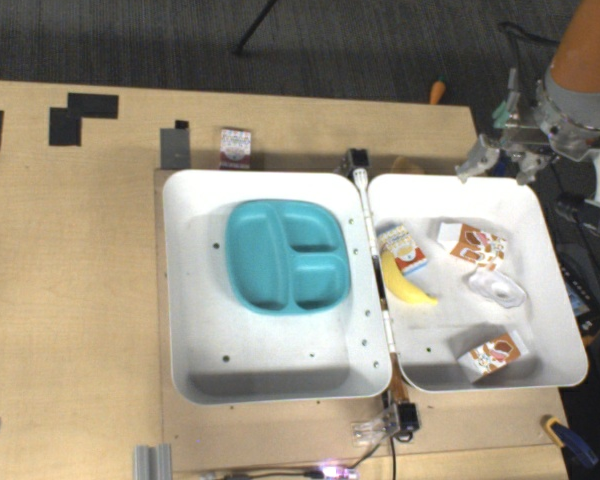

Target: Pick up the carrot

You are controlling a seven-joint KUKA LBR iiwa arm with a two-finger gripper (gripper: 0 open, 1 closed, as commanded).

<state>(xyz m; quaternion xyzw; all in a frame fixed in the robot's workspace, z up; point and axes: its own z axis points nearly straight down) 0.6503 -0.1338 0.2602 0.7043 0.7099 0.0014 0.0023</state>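
My gripper point(501, 165) hangs over the far edge of the right bin point(540, 230), near its back right corner. Its two fingers point(475, 161) stand apart, open, with nothing between them. A small orange object point(437, 92) lies on the bench behind the right bin; it is too small to tell whether it is the carrot. Among the things in the right bin I see no clear carrot shape.
The right bin holds a banana point(410, 290), a small carton point(401, 248) beside it, two brown-and-white cartons point(475, 247) point(492, 355) and a clear plastic piece point(497, 288). A teal divided plate point(286, 256) lies in the left bin point(195, 298). A small box point(236, 147) stands behind it.
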